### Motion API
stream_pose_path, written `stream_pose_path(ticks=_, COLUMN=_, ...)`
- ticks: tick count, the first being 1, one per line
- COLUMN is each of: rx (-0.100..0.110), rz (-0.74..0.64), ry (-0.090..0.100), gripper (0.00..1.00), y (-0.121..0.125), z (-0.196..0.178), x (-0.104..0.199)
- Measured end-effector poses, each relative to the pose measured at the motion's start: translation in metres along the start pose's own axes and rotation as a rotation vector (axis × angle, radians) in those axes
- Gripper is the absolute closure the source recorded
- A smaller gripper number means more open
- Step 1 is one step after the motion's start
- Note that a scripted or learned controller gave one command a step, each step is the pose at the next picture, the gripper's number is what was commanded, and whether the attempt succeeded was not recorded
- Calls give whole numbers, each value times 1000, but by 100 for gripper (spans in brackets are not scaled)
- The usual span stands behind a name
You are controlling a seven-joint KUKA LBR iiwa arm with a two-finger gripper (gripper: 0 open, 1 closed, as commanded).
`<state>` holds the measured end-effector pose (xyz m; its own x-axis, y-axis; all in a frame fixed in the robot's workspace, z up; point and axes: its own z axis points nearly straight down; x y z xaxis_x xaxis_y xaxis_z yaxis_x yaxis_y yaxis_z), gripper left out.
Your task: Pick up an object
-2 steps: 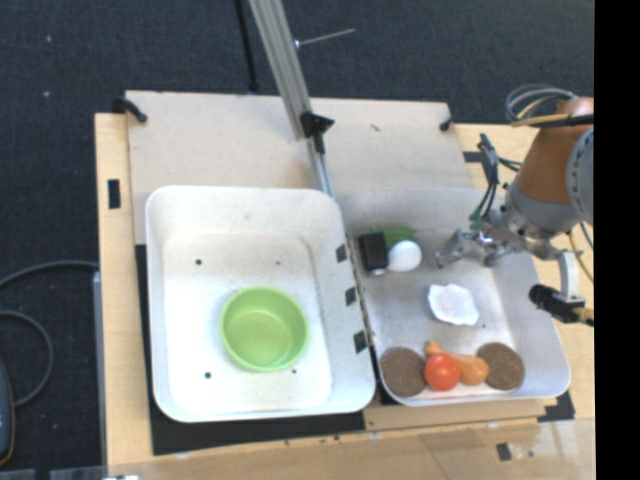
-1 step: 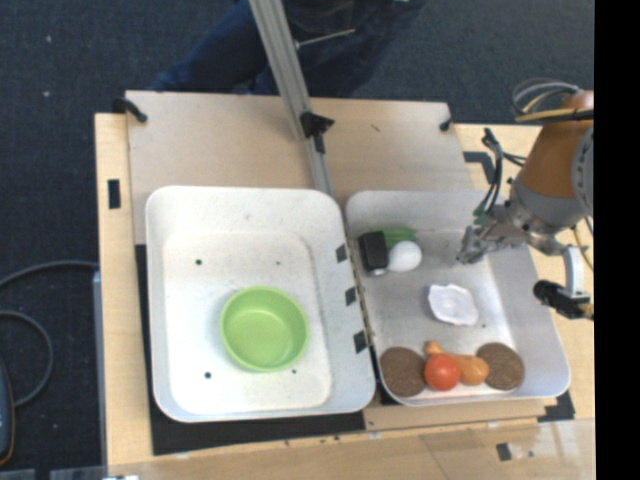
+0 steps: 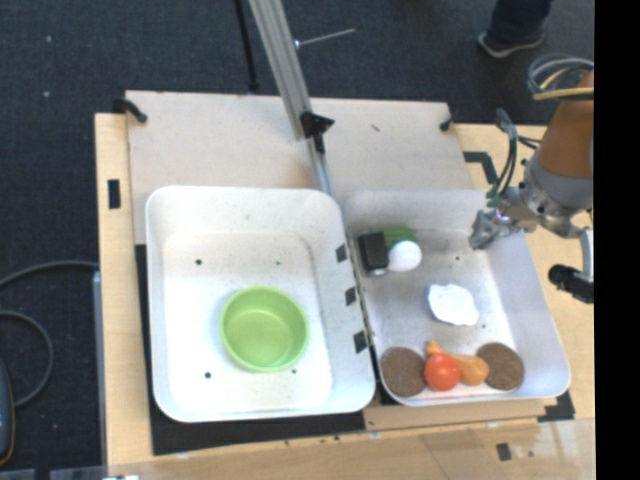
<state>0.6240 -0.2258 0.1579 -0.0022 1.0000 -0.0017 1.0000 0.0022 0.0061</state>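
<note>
Gripper [image 3: 487,230] over far right rim of right bin [image 3: 540,308]; jaw state cannot be told, nothing seen held. Inside right bin: white ball [image 3: 405,256] at far left, white blob [image 3: 453,304] mid, red tomato [image 3: 442,372] at near wall. Green bowl [image 3: 264,328] in left bin [image 3: 180,228].

arm [image 3: 565,158]: enters from right, angled down | end effector [image 3: 487,230]: low, leftmost tip
</note>
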Motion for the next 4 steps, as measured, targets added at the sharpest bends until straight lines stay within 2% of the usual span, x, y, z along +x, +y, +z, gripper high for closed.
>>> stream_pose_path(ticks=1, rx=-3, rz=-1, ry=-2, gripper=100, y=1, z=-64, x=3)
stream_pose_path(ticks=2, rx=2, rz=-3, ry=0, gripper=100, y=2, z=-85, x=2)
stream_pose_path(ticks=3, rx=5, rz=-5, ry=2, gripper=100, y=17, z=-85, x=60)
stream_pose_path(ticks=4, rx=6, rz=0, ry=1, gripper=100, y=20, z=-75, x=109)
